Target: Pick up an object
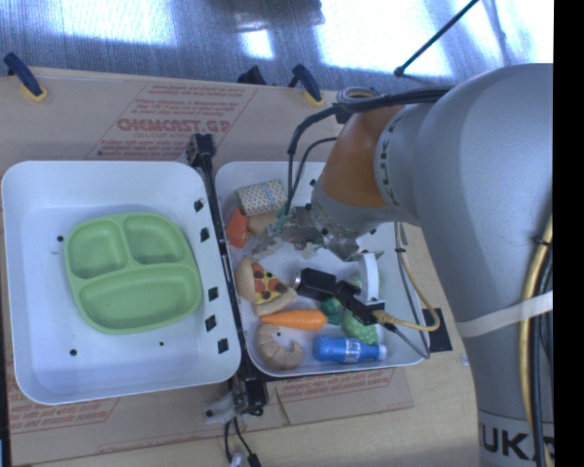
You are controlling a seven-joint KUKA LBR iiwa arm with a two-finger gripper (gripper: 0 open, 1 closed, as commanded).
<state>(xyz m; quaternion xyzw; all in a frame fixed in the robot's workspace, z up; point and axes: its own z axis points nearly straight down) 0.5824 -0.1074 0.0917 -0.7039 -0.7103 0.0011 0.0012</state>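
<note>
Over the right bin [406, 350], the tool [294, 230] hangs near the toys; its opening cannot be told.

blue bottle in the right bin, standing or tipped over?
Tipped over. The blue plastic bottle lies on its side along the near wall of the right white bin, white cap end pointing right, beside the orange toy carrot.

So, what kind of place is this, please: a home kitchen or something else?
Probably a robot lab bench, not a kitchen. Two white bins are clamped side by side on a board; the grey arm reaches over toy food such as a carrot, and a green divided plate lies alone.
</note>
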